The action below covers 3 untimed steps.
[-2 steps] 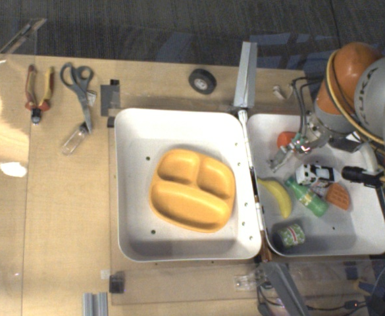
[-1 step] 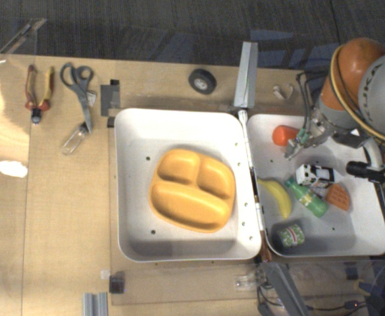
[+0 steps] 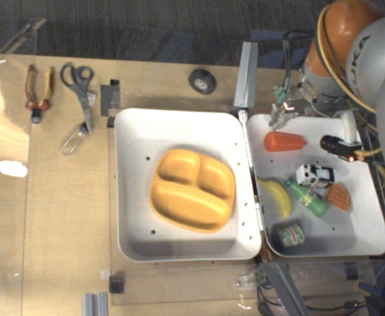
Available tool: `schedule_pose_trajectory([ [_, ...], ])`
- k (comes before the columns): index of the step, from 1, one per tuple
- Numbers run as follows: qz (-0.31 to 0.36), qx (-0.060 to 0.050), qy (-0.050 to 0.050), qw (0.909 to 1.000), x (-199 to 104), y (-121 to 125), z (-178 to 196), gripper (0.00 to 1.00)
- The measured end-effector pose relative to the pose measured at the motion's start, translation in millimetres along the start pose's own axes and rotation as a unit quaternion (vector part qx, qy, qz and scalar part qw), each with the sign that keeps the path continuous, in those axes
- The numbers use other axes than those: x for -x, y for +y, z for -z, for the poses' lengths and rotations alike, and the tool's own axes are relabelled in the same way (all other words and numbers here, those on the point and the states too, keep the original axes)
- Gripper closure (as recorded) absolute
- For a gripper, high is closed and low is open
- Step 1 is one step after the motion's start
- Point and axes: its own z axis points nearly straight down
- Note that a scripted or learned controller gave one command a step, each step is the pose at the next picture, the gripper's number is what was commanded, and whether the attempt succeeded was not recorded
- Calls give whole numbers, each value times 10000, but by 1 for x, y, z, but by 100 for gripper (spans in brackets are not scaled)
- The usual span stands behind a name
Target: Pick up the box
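Note:
In the right bin (image 3: 370,239) a small white box-like item with black patches (image 3: 314,174) lies near the middle, touching a green bottle (image 3: 307,197). The grey arm with its orange band (image 3: 340,25) comes in over the bin's back right corner. My gripper (image 3: 282,110) hangs at the bin's back left corner, above and to the left of the patched item, with an orange carrot (image 3: 284,141) between them. Nothing shows between its tips.
The right bin also holds a banana (image 3: 277,196), an orange waffle-like piece (image 3: 339,197) and a green can (image 3: 289,234). A large yellow loaf-shaped object (image 3: 193,188) sits in the left bin (image 3: 133,229). Scissors (image 3: 81,87), pliers (image 3: 38,91) and a tape roll (image 3: 203,81) lie on the bench.

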Motion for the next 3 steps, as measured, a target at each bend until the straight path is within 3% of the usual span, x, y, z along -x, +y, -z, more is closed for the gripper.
schedule_pose_trajectory([
  [1,-1,-2,-1,10000,0,0,0,0],
  [2,553,-2,-1,9985,7,-56,-92,0],
  [3,987,7,1,9951,-42,-47,0,0],
])
